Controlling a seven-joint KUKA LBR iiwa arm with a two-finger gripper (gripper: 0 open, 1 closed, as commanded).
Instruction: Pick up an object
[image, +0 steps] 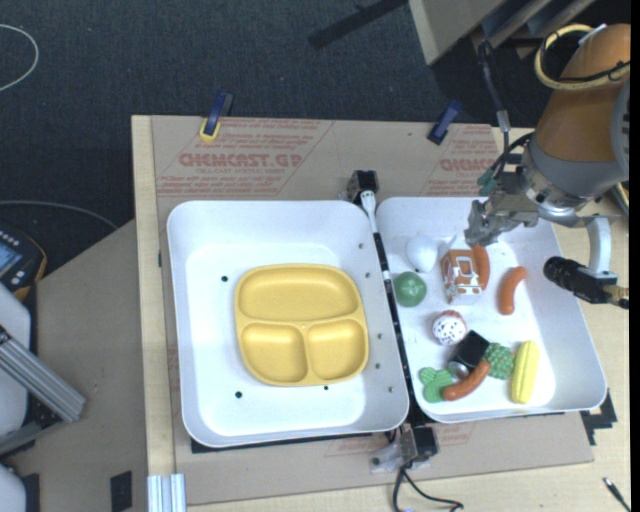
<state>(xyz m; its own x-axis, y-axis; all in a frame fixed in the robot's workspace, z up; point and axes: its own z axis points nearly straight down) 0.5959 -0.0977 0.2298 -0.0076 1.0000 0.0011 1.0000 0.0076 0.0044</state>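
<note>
Hovering over the upper part of the right bin (590, 350), the tool (480, 228) sits just above a small orange-and-white toy (462, 275), and whether it is spread wide or drawn narrow cannot be told from this slanted look down; nothing shows clamped in it. The step in hand looks like the approach, before any grasp. Candidates to pick all lie in that right bin: the orange-and-white toy nearest the tool, an orange sausage (511, 289) just beside it, a white ball (422, 252), a green ball (409, 290) by the dividing wall, a spotted ball (449, 326), and, near the front edge, a yellow corn cob (525, 371) with a black block (467, 351) and a green toy (436, 381) crowded together. The left bin (200, 300) carries a yellow divided plate (300, 322). Next, I judge, the tool needs to drop straight down onto the orange-and-white toy, squared to its narrow sides, clear of the sausage.
</note>
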